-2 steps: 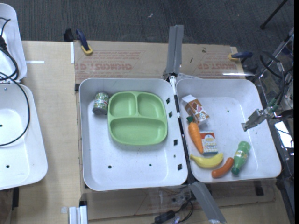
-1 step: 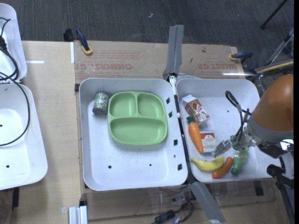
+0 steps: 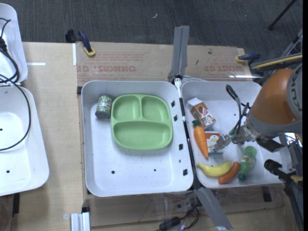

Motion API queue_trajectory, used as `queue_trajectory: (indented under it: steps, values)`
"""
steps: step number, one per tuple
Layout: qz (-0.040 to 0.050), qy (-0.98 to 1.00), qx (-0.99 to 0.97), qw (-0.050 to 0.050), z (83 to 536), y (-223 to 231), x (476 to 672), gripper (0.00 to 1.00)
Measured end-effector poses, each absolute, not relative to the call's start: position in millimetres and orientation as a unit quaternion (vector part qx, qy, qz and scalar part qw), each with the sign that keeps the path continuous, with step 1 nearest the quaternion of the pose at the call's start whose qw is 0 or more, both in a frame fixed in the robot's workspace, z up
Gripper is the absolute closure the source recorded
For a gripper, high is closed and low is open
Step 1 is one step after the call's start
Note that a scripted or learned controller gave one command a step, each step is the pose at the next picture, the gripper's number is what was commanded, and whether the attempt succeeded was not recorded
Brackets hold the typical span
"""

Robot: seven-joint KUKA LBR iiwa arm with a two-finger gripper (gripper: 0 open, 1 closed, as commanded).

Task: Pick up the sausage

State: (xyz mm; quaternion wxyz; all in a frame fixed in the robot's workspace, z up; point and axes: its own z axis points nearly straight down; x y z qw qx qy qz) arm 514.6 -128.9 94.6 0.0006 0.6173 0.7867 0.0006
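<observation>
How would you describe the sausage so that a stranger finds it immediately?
Look in the right white bin, at its front edge. The sausage lies there between a yellow banana and a green bottle. It is the short reddish-brown piece, darker and stubbier than the orange carrot further back.

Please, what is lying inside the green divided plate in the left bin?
The green plate shows three bare compartments with nothing lying in them. A small can stands beside it, outside its rim. Whatever is under the plate is covered by it.

even, bright overhead light, soft shadows, mild overall softness
</observation>
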Motion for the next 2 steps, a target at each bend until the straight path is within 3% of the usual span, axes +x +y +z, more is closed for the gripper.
queue_trajectory:
  steps: [1, 2]
  values:
    - [0.0026, 0.669, 0.743, 0.002, 95.6, -169.6, 506.8, 0.0]
    - [-0.0014, 0.622, 0.783, -0.001, 124.6, -155.6, 496.6, 0.0]
